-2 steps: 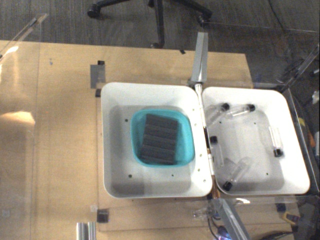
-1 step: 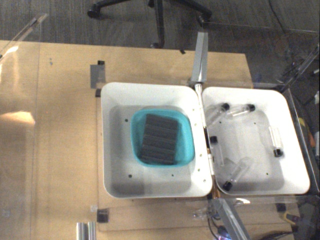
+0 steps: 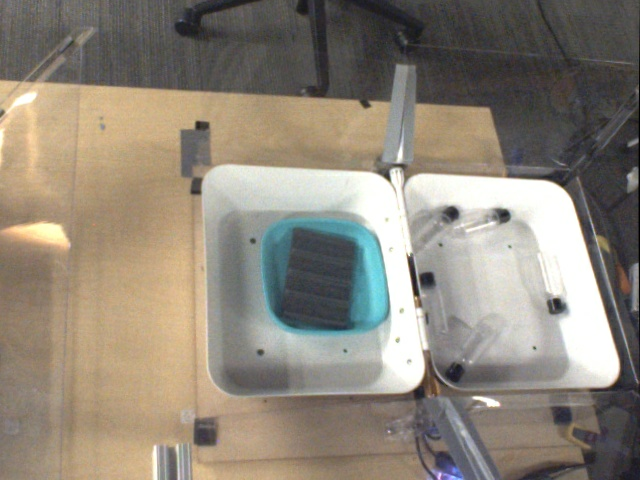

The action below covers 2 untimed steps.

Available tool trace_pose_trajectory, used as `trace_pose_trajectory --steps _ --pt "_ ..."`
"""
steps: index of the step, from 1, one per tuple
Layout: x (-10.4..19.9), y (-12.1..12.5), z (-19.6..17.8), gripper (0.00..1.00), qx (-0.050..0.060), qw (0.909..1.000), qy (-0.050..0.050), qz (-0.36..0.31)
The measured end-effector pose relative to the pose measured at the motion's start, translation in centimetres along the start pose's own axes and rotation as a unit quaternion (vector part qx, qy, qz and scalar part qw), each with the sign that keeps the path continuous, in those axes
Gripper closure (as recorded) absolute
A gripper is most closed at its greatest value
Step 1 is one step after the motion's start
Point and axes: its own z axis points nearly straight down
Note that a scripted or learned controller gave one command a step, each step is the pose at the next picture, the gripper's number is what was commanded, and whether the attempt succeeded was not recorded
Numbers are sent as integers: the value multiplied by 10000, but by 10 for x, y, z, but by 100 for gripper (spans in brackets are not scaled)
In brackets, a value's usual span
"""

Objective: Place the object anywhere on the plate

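Looking down on a tan worktop (image 3: pixel 100 268) carrying two white bins side by side.

Sitting in the left bin (image 3: pixel 230 298), near its middle: a teal plate (image 3: pixel 375 278), squarish with rounded corners. Lying flat on the plate, well inside its rim and tilted slightly off the bin's edges: the block (image 3: pixel 320 276), dark grey, with ridges running across its top. Covering most of the plate's floor and leaving teal showing on every side.

Lying scattered in the right bin (image 3: pixel 590 298): clear tubes with black caps, one (image 3: pixel 478 224) near the far wall, one (image 3: pixel 551 280) along the right side, one (image 3: pixel 478 340) towards the near corner. Touching neither the plate nor the block.

Standing on the carpet beyond the worktop: the black legs of a chair (image 3: pixel 318 28).

Not being able to tell whether the hand is spread or pressed together.
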Motion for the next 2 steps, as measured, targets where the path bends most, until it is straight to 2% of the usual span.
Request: trace_pose_trajectory --steps 1,2 --pt "-17 -13 0 0 7 9988 -6 488" --pt "-18 -12 0 0 3 9940 -2 1094"
